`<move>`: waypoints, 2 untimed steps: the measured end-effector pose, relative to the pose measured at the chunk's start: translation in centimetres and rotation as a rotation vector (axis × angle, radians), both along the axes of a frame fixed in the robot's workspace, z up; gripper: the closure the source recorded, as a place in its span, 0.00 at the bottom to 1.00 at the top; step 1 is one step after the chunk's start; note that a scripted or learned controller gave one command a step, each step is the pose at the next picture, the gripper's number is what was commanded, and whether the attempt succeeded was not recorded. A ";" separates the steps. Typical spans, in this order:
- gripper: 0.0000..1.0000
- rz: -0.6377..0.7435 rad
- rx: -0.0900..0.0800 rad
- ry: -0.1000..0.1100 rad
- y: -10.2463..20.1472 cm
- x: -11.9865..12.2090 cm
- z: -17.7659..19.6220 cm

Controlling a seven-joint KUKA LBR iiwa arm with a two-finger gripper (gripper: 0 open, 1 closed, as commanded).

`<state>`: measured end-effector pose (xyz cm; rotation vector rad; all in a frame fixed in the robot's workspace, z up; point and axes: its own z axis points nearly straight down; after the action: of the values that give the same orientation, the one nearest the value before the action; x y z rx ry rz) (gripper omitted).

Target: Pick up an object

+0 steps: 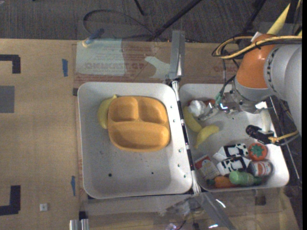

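starting in the left bin [91, 176]: a big orange divided tray [139, 123] sits in its upper half, and a yellow banana [102, 113] peeks out at the tray's nine o'clock, touching its edge and partly tucked under it. the bin floor from five to seven o'clock lies bare.

across the divider into the right bin [240, 123], and it's busy. a white lump [195, 106] sits at the bin's ten o'clock corner. a second banana [191, 121] lies just below it along the left wall, and a third banana [206, 134] slants at that one's four o'clock, close beside it.

here's the claw [211, 108], hanging low at the white lump's three o'clock, right up against it. whether the claw is wide or narrow, i can't tell from this angle, and whether it touches the lump is unclear. the lump lies on the bin floor, the nearest candidate for a pick.

at the bin's six o'clock, a crowd:
- a red-and-white packet [206, 166]
- two black-and-white blocks [237, 151]
- an orange carrot [221, 181]
- a green piece [241, 178] beside the carrot

over at four o'clock, a red tomato [257, 151] sits above a small can [260, 168].
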<state>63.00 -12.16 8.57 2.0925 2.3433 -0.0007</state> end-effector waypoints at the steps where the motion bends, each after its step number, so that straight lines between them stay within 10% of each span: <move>1: 0.00 -0.080 0.002 -0.003 1.0 -8.6 0.1; 2: 0.00 0.127 0.000 -0.008 -0.5 -14.0 0.1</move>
<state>49.04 -12.67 8.71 1.9357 2.4670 0.0072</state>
